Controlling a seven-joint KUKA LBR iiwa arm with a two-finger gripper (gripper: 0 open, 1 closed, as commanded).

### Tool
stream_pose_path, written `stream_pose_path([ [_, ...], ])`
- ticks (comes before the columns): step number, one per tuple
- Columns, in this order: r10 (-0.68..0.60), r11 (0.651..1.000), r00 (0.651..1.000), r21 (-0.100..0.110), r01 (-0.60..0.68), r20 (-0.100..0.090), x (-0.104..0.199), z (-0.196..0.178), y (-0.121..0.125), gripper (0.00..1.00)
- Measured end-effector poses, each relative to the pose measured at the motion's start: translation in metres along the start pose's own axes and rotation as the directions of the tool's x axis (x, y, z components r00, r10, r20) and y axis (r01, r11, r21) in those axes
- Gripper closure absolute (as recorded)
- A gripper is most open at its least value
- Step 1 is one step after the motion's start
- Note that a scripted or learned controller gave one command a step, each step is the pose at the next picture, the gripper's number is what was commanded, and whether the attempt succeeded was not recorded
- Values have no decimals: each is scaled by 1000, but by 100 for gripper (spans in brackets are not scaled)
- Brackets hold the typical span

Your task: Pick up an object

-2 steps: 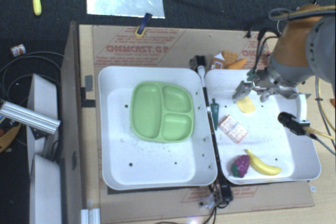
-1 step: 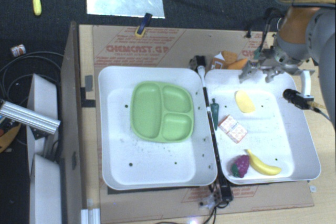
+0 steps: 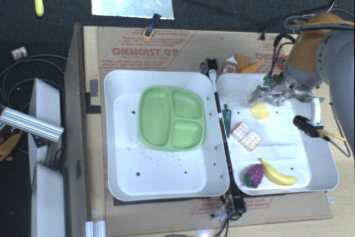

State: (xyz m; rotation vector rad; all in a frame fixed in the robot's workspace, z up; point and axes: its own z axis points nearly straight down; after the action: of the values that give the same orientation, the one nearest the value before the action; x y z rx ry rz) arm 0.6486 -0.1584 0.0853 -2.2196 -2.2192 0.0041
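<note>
My gripper (image 3: 268,99) hangs over the back of the right bin (image 3: 324,166), reaching in from the right. Its fingers stand apart with nothing between them, so it is open. A small yellow block (image 3: 260,112) lies just below and in front of the fingertips, apart from them. Further forward lie a pink checkered packet (image 3: 246,136), a banana (image 3: 277,173) and a purple bunch of grapes (image 3: 254,175). A green pepper-like thing (image 3: 227,117) rests at the bin's left wall.
The left bin (image 3: 125,175) holds a green divided plate (image 3: 171,118). Orange things (image 3: 244,65) lie on the cardboard behind the right bin. The grey arm (image 3: 333,58) looms over the right bin's back right corner.
</note>
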Motion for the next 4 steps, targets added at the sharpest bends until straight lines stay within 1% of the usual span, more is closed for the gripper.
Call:
stream_pose_path([
  [1, -3, 1000, 1000, -8, 3, 1, -8, 0, 10, 0],
  [2, -1, 1000, 1000, -8, 1, 2, -24, 0, 11, 0],
  [3, -5, 1000, 1000, -5, 5, 0, 2, 1, -3, 0],
  [4, -1, 1000, 1000, -5, 1, 2, -14, 1, -10, 0],
])
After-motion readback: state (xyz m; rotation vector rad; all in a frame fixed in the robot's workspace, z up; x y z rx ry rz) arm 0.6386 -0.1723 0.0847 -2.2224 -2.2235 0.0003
